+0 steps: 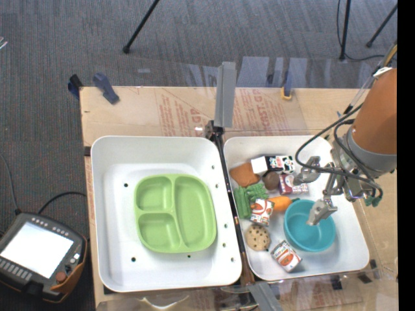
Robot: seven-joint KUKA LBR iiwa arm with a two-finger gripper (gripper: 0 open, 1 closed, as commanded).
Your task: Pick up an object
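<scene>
Here, a round teal bowl point(310, 233), smooth and shallow, beneath the fingers point(318, 214), their grip state impossible to tell.

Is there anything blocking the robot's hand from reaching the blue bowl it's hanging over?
Nothing visible does. The gripper hangs directly above the teal bowl in the right bin; the small can and cookie sit beside the bowl, not over it.

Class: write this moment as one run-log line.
phase: reaching | gripper: over teal bowl, right bin | held: nothing seen | left bin: green tray
</scene>
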